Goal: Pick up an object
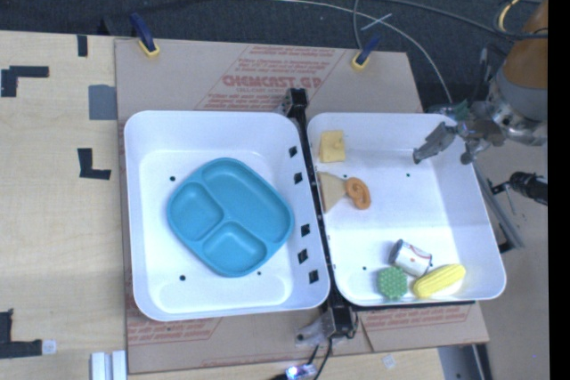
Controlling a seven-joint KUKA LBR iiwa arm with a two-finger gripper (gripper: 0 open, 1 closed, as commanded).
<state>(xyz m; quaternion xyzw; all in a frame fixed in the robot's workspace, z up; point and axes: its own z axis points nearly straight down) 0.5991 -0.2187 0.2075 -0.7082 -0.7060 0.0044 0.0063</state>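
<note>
- gripper of the grey arm sits at the upper right of the frame, above the top right corner of the right bin; its two fingers look spread apart with nothing between them, so it is released and carrying nothing.
- right bin holds five small things, any of which could serve as the object to pick up.
- yellow cube lies near the bin's upper left corner, close to the wall between the bins; it looks light and blocky, probably easy to pinch across two flat sides.
- orange curled piece lies just below the cube, apart from it; it looks small and rounded, likely light, best taken across its narrow width.
- white and grey can lies on its side toward the lower right of the bin; it looks stiff and smooth, so it may roll or slip unless held across its round body.
- green round piece sits just below the can, very near it; low and flat, likely hard to get fingers around.
- yellow corn cob lies just right of the green piece, by the bin's lower wall; it looks firm and long, best gripped across its middle.
- left bin holds a blue divided plate, wide and shallow, a poor fit for a narrow pincer.
</note>
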